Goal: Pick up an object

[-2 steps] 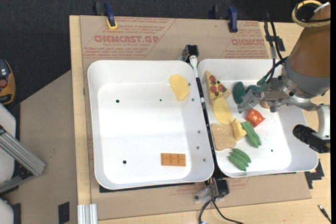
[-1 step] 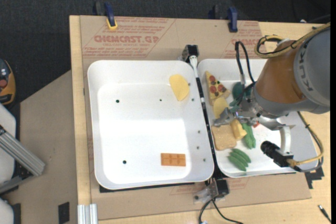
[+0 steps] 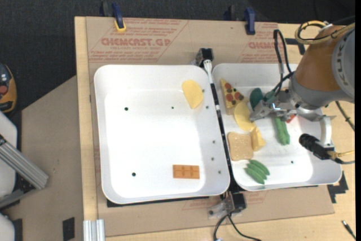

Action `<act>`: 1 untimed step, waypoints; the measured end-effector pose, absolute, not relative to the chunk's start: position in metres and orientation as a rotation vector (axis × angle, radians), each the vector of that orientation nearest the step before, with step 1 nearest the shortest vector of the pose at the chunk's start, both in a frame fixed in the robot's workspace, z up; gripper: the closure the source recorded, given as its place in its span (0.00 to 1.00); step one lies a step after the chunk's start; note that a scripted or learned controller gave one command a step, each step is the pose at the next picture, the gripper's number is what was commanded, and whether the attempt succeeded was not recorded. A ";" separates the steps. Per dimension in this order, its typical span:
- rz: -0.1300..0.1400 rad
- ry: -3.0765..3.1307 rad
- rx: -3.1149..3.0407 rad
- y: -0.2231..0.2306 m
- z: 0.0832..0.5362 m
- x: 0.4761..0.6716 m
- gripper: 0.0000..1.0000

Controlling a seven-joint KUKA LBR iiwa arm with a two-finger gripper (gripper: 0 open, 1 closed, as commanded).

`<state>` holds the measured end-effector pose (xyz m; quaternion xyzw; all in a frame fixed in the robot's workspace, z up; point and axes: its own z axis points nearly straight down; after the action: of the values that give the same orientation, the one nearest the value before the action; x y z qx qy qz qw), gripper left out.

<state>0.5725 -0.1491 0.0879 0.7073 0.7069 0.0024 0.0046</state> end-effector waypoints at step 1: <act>0.006 2.222 2.212 -0.105 0.086 0.631 0.00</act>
<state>0.6311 -0.1051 0.0862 0.7055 0.7087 0.0021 0.0031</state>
